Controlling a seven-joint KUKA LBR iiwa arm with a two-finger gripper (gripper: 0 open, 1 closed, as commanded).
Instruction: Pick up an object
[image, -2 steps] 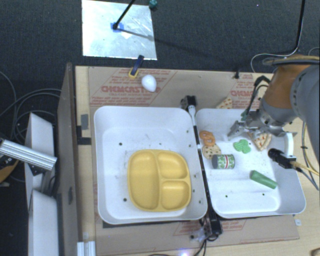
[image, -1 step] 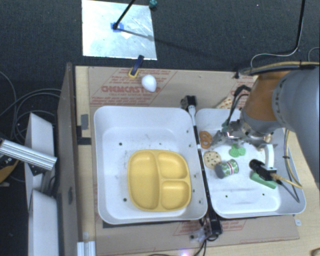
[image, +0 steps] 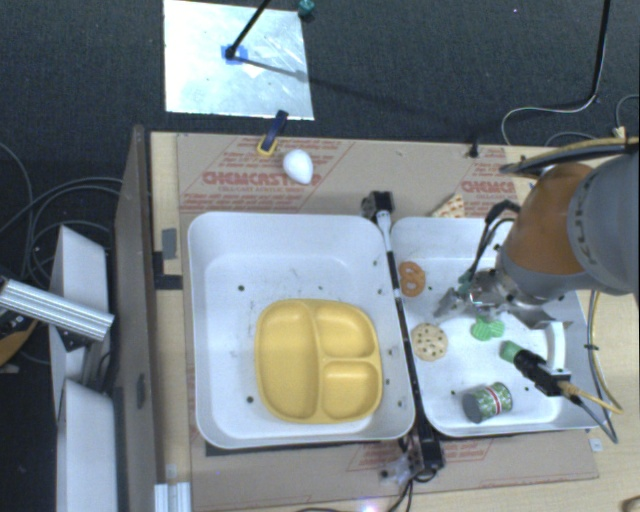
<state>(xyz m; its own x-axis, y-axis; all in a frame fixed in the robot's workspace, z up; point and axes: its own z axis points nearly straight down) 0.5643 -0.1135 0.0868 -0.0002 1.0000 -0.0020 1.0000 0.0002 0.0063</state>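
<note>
1. Two white bins sit side by side on the bench: we see the left bin (image: 210, 300) carrying a yellow divided tray (image: 318, 358), and the right bin (image: 445, 235) carrying several small things.
2. We find the arm (image: 575, 235) reaching in over the right bin's right side, with the gripper (image: 462, 298) low near that bin's middle.
3. We cannot tell how the gripper stands, and we see nothing between its tips.
4. We count these things in the right bin: a pretzel (image: 410, 277) near its left edge, a cookie (image: 430, 341) below it, a green piece (image: 487, 327) just beside the gripper on the side toward the bin's front edge, and a small can (image: 487, 402) lying on its side near the front edge.
5. We place the pretzel near the gripper, toward the bin's left edge, apart from it.
6. We also see a white egg (image: 298, 165) on the cardboard behind the left bin.
</note>
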